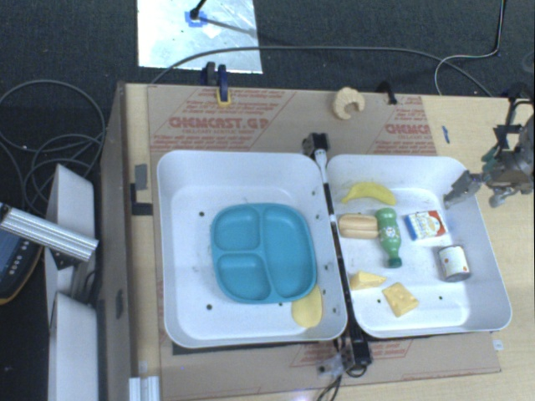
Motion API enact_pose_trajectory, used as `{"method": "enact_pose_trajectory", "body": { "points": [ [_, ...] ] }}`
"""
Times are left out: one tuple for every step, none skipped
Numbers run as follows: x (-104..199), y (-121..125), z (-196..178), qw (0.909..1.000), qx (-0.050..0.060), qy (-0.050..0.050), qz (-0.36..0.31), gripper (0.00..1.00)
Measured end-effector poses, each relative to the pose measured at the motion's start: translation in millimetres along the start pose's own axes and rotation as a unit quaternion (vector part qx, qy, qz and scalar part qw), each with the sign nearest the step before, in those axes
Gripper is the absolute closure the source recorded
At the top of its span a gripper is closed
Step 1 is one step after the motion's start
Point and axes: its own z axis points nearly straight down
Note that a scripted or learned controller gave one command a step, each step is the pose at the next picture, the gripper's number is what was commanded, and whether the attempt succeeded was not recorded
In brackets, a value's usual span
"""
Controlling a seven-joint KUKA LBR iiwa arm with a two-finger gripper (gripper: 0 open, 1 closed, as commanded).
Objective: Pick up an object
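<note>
On a bench seen from above at a slant, two shallow white bins sit side by side on a cardboard sheet. At the far left, off the bench, a grey metal bar (48,231) lies among dark cables on the floor. Moving right, the left bin (188,182) holds a blue divided plate (262,252) with three compartments, lying flat near the bin's middle. Just beside the plate's lower right corner a yellow chip-shaped piece (308,309) rests on the bin floor, touching or nearly touching the plate.

Behind the bins, on the cardboard, a small beige curled object (349,103) lies by itself.

The right bin (493,295) holds several small toy foods. Near its back wall lies a yellow banana (369,193). Below it, close to the divider between the bins, a hot dog (358,225) lies sideways, touching a green bottle (389,236) that lies on its side. Right of the bottle is a small red and white carton (425,225), and below that a small white can (453,262) on its side. Toward the front of the bin are a pale yellow wedge (366,281) and a yellow cheese block (400,299), near each other but apart.

At the far right edge, the gripper (461,190) reaches in over the right bin's back right corner. Its fingers look parted, with nothing between them, well apart from the carton and the can
</note>
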Motion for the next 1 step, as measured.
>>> {"method": "enact_pose_trajectory", "body": {
  "points": [
    [55.7, 21.9, 90.4, 1.0000, 0.002, 0.001, -0.001, 0.00]
  ]
}}
